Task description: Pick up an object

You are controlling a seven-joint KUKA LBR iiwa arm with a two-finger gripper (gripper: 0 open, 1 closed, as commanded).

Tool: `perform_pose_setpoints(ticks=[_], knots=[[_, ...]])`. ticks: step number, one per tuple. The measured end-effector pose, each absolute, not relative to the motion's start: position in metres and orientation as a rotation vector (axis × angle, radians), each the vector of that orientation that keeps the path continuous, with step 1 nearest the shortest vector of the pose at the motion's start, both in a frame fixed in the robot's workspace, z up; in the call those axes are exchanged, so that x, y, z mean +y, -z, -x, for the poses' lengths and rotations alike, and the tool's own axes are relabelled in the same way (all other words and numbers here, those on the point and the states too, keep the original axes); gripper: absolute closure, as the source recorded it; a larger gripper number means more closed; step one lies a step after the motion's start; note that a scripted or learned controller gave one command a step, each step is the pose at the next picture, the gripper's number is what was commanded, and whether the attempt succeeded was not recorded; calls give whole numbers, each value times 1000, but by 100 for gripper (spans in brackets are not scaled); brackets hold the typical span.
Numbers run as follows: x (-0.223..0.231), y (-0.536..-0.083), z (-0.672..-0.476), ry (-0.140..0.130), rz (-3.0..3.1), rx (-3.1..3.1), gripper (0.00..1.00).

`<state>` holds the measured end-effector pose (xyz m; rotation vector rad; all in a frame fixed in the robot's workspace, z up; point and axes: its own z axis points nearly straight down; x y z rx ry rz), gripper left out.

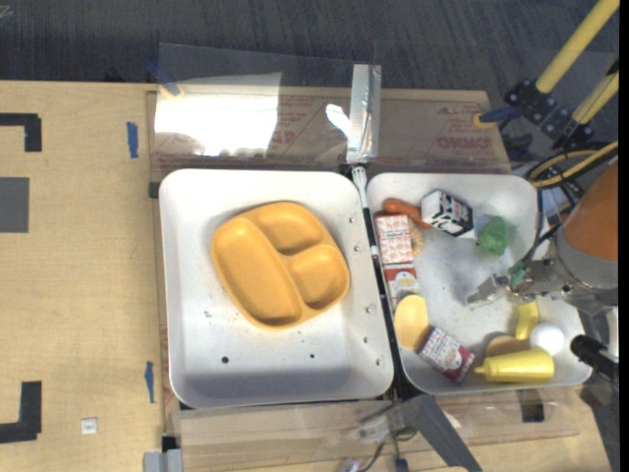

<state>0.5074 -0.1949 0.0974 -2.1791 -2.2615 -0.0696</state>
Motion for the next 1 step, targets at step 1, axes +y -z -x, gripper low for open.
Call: perform_pose_setpoints(ticks=[1], knots=[[-198,-98,-581,52,2356,-2061,0]])
